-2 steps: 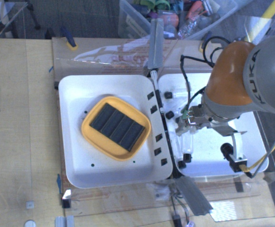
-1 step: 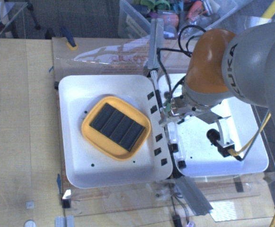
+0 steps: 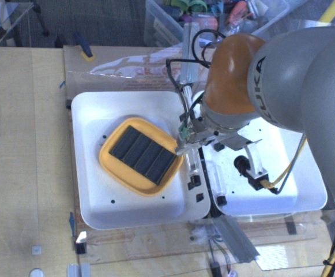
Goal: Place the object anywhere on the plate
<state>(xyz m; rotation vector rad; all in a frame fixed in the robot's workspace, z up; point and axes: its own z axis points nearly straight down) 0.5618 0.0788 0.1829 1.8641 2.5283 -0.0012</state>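
My arm (image 3: 282,79) reaches in from the right over the seam between the two white bins, its orange band (image 3: 232,77) above my claw (image 3: 189,145); whether it grips anything I cannot tell. The yellow plate (image 3: 112,159), with a dark ribbed pad (image 3: 143,152) on it, lies tilted in the left bin (image 3: 92,120) on the counter (image 3: 23,154)

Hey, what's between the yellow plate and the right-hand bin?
In the camera view, the gripper hangs there, over the raised white rims where the left bin with the yellow plate meets the right bin.
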